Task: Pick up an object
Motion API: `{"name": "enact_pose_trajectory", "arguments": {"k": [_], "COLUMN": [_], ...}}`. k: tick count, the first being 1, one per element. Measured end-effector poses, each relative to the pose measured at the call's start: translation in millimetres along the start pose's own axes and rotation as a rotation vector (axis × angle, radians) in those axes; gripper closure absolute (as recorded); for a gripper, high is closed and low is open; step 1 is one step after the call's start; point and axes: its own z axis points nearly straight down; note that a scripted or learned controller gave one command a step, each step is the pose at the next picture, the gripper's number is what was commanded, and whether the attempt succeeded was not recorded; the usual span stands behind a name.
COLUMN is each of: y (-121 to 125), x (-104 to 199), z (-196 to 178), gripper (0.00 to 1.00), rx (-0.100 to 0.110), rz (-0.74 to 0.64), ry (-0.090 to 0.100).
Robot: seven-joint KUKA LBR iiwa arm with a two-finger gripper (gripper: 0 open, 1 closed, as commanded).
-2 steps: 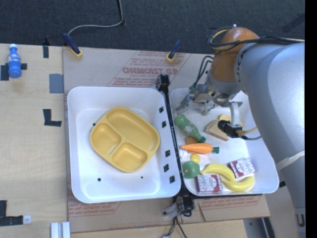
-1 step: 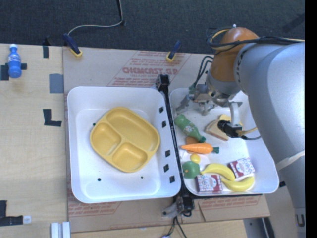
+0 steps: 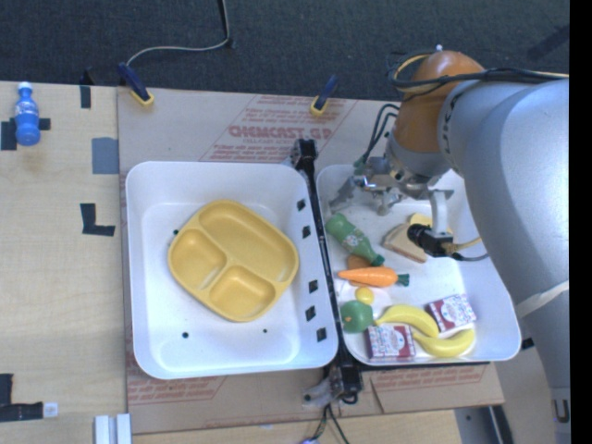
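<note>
My gripper (image 3: 366, 194) hangs over the far end of the right bin (image 3: 490, 296), below the orange wrist band. Its two grey fingers stand apart, open, with nothing between them. Just in front of it lies a green bottle (image 3: 351, 234), and to the right of that a tan bread slice (image 3: 403, 241). Further forward lie an orange carrot (image 3: 370, 277), a small yellow piece (image 3: 365, 295), a green pepper (image 3: 356, 316), a banana (image 3: 433, 333) and two red-and-white cartons (image 3: 389, 342) (image 3: 450, 313).
The left bin (image 3: 148, 276) holds a yellow divided plate (image 3: 233, 259). A black divider (image 3: 313, 239) runs between the bins. The grey arm covers the right bin's far right side. A blue bottle (image 3: 26, 114) stands on the bench at far left.
</note>
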Motion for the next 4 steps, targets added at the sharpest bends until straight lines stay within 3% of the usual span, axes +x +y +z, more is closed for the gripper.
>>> {"name": "enact_pose_trajectory", "arguments": {"k": [4], "y": [-0.1], "x": [1.5], "z": [0.0], "gripper": [0.0], "rx": [0.0], "rz": [0.001], "ry": [0.0]}}
